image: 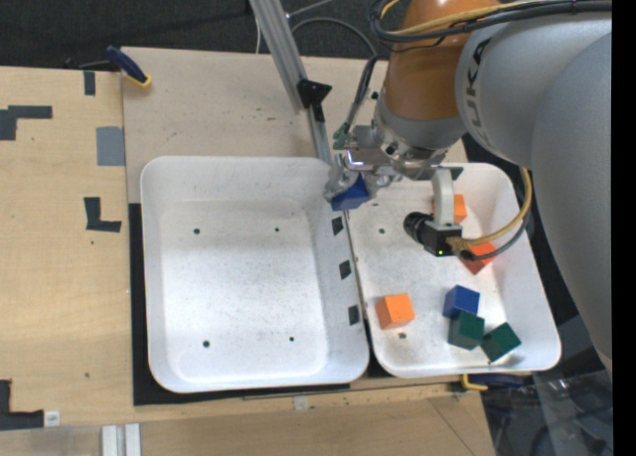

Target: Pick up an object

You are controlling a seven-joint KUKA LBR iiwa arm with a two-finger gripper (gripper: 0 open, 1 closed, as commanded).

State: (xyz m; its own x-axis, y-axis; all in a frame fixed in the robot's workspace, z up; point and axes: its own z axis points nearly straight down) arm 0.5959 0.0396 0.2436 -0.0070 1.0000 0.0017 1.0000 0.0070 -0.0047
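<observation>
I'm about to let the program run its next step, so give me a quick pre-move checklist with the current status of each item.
1. Blue block between the claw fingers: ok.
2. Block lifted clear of the bins: cannot tell.
3. Claw over the ridge between the left bin and right bin: ok.
4. Orange cube, blue cube and two green blocks resting apart from the claw: ok.
5. Cable off the red block: not ok.

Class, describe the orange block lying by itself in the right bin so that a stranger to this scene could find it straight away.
Start at the right bin, the one under the grey arm. Look at its near-left part, close to the divide with the left bin: the orange block lies there alone. The blue block and two green blocks cluster to its right, and it is the only orange one standing apart.
</observation>
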